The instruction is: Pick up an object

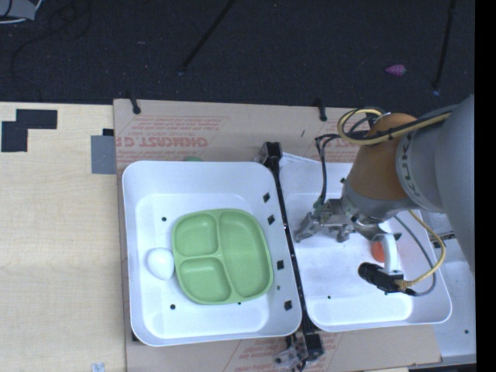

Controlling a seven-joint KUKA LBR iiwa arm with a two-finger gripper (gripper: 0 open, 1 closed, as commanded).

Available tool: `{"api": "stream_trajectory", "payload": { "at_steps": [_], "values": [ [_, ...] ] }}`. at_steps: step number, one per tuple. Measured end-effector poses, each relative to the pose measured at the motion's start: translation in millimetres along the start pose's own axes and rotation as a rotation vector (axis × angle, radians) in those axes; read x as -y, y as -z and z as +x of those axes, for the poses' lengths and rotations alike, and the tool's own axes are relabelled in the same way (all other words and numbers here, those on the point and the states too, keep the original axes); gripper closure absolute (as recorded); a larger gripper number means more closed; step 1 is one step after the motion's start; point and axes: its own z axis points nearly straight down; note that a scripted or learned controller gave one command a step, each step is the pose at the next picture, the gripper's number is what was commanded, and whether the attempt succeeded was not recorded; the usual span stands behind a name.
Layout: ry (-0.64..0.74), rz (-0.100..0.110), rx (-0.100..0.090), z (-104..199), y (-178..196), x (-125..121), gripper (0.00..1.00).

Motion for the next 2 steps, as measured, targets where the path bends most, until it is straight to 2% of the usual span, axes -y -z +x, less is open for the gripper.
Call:
{"api": "stream_trajectory", "payload": {
  "at_steps": [1,2],
  "values": [
    [-0.005,0.0,0.0,-1,11,0,1.0],
    [-0.006,-0.007,0.001,-2,61,10,1.0]
  ]
}}
